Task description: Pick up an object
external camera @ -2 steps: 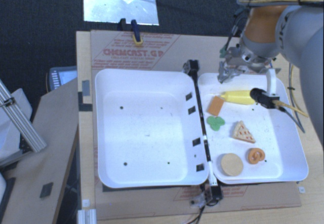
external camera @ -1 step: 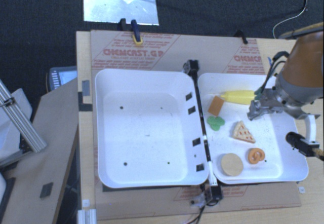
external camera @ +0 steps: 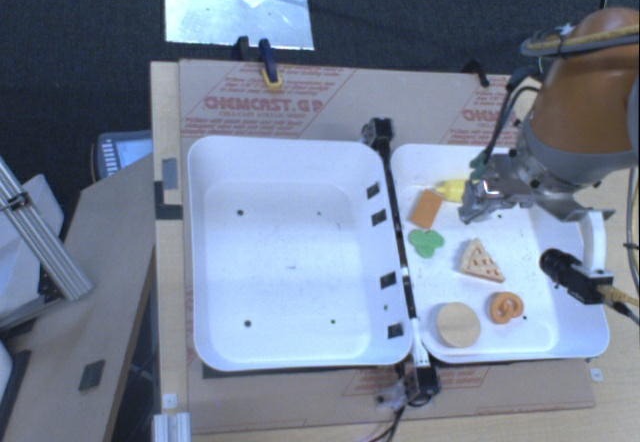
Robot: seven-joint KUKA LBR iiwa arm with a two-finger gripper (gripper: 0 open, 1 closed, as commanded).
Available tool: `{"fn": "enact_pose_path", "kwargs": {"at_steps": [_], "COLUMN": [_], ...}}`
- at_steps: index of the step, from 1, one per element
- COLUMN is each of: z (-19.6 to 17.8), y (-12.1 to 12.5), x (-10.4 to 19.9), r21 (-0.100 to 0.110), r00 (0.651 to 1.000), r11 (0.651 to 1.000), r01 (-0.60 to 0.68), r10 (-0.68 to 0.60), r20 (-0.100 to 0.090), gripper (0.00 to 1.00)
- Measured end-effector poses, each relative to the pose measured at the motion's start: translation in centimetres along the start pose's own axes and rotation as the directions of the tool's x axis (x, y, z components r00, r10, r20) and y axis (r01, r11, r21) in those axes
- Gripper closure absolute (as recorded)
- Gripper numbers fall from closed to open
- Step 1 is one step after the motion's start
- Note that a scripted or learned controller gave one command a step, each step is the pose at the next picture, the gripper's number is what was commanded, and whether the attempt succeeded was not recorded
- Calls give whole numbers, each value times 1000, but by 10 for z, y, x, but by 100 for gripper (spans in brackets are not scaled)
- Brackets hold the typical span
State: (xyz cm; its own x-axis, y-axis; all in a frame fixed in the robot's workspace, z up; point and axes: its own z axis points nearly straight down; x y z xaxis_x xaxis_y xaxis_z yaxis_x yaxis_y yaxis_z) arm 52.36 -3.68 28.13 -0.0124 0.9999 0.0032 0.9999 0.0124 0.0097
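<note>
Reaching in from the right, the grey arm (external camera: 585, 100) with its orange band hangs over the right bin (external camera: 580, 330), its hand (external camera: 480, 202) low above the bin's upper part; whether that hand is open or closed cannot be told from this slanted view, and nothing can be seen gripped in it; just left of the hand lies a yellow object (external camera: 452, 191), partly hidden by the hand, and touching or nearly touching it on the left is an orange block (external camera: 427, 209); below that block sits a green leafy piece (external camera: 427, 243); further right, near the bin's middle, a wedge that looks like a pizza slice (external camera: 481, 262) lies flat, apart from the hand; toward the near edge rest a round tan disc (external camera: 458, 324) and, just to its right, a small orange pretzel-like piece (external camera: 506, 307); all six things lie in the right bin, well apart from the left bin (external camera: 200, 260); a black fitting (external camera: 570, 275) juts over the right bin's right rim; both bins stand side by side on the counter (external camera: 300, 100), on a sheet printed with red lettering.
</note>
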Motion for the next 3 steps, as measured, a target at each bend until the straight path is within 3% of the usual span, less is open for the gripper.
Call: {"fn": "enact_pose_path", "kwargs": {"at_steps": [1,2,3], "z": [-73,-91,-225], "y": [9,-35,-25], "x": [69,150,130], "r21": [-1,7,-9], "r00": [1000,1000,1000], "r11": [1000,1000,1000], "r01": [0,1,-9], "r10": [0,-1,9], "r20": [0,-1,-1], "gripper": [100,100,100]}}
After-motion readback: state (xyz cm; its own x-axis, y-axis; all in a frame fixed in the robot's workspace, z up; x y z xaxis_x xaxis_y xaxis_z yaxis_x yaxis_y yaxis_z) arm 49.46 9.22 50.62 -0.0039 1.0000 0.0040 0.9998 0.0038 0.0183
